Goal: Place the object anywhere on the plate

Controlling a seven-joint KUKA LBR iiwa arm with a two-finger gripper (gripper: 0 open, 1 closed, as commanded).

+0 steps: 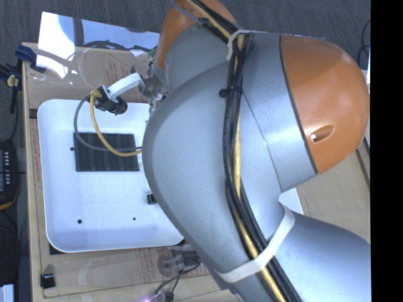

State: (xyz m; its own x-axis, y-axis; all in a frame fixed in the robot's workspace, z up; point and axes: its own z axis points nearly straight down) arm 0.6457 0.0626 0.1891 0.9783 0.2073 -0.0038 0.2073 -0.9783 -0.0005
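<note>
Grey and orange metal takes up most of the view: the arm (252, 156) sweeps in from the right and lower right, its broad grey links curving across the middle, one orange dome at the upper right and another orange band near the top centre. A black cable bundle (233, 137), strapped down with pale ties, runs along the arm from the top to the lower right. Under and left of the arm lies a white bin (69, 212), shallow, with rounded corners, its right part covered by the arm. It rests on a tan wooden counter (94, 266) whose edge shows along the bottom and left. On the bin floor, toward the upper left, sits a dark ribbed rectangular panel (104, 153), flat and square to the bin walls. A yellow hose (101, 131) loops over that panel, rising to a black fitting (116, 106) just above the bin's upper rim, where a short white bracket (129, 83) slants up toward the wrist. A small dark piece (151, 198) lies on the bin floor right against the arm's edge, and two tiny dark dots (80, 221) mark the floor lower down. The claw is hidden behind the arm, so I cannot tell its state. I cannot make out the object or the plate either; the arm blocks that part of the bins.
</note>
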